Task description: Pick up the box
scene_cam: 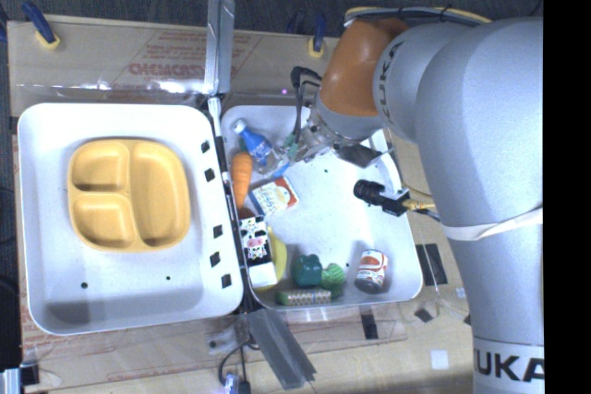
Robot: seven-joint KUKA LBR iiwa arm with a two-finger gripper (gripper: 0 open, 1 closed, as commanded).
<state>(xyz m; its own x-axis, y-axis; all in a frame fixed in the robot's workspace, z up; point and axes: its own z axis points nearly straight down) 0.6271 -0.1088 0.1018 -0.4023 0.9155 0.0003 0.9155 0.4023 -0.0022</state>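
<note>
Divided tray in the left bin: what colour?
Yellow; the divided tray shows plainly in the camera view.

I see a yellow divided tray (129, 194) in the white left bin (37, 226). In the right bin: an orange carrot (241, 177), a black-and-white cow-patterned box (255, 240), a green toy (308, 270), a red-labelled can (371, 270).

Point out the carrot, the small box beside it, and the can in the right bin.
carrot (241, 178), camera view, middle of its orange body
box (274, 197), camera view, its printed top face
can (371, 270), camera view, its labelled side
</note>
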